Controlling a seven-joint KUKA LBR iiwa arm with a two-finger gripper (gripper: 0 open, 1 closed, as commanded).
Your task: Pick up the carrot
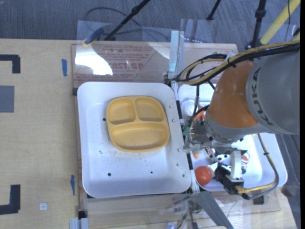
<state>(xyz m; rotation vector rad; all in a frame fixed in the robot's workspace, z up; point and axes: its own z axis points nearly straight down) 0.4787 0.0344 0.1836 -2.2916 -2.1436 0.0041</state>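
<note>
Hand (pixel 204 144) low over right bin (pixel 274 175), left side; spread or pressed together, cannot tell. Round orange-red thing (pixel 204 174) in bin's front left corner, just beside hand; whether carrot, cannot tell. Left bin (pixel 95 142): yellow divided plate (pixel 138 123).

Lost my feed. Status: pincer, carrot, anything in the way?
Pincer low over right bin. Orange round thing, likely the carrot, in that bin's lower-left corner in view, lying free. Arm hides most of the bin.
</note>
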